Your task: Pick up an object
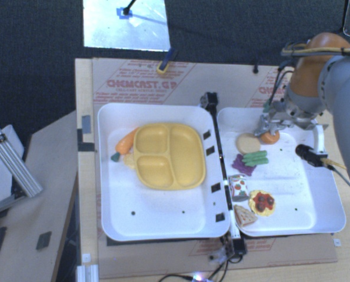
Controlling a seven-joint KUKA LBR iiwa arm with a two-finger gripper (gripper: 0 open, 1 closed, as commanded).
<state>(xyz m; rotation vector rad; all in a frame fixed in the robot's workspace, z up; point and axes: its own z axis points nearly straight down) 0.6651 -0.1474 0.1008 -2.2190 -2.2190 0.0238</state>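
Evidently the move turns on the small orange piece (272, 138) at the far end of the right bin (330, 213). The gripper (267, 128) hangs right over it, low, and its tip hides the piece's near-left edge. The piece peeks out toward the view's lower right of the tip, so any drop is nearly straight down. It looks roundish, with no clear long axis. Whether the gripper is spread, closed or already touching the piece cannot be told at this slant.

Counting out from the orange piece:
- one tan disc (246, 143) lies just beside it on the view's left;
- one bunch of green beans (255, 157) is nearer the camera;
- one purple scrap (242, 165) touches the beans;
- one small printed packet (238, 187), one pizza round (263, 202) and one sandwich wedge (244, 215) sit well nearer the camera.

That makes seven things in this bin. Across the divider, well apart from the orange piece, the left bin (113, 219) holds one yellow divided plate (166, 155) and one carrot (126, 141). Just one arm (333, 78) serves the worktop (133, 81).
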